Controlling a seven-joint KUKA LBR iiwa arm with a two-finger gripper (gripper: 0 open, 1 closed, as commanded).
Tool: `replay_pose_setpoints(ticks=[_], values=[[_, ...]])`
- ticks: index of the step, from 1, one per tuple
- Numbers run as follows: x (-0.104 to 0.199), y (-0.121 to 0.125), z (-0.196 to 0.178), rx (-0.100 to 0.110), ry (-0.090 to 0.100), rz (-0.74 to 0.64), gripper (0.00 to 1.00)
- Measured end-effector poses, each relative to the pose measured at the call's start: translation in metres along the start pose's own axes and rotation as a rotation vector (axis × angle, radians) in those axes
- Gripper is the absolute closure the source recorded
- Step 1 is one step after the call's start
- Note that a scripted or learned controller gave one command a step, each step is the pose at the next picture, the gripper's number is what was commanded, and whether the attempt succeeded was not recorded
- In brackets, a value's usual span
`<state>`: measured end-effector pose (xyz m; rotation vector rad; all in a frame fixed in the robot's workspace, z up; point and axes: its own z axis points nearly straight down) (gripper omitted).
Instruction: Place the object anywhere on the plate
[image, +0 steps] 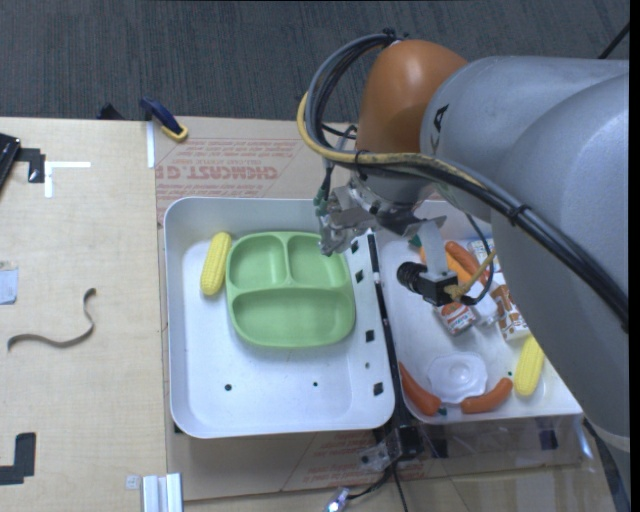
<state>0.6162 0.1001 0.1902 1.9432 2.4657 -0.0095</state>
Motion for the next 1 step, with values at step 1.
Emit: replay_pose_setpoints(ticks=[1], values=[[0.0597,-0.0362,-0.0323,0.001,0.003,0.255,1.0]])
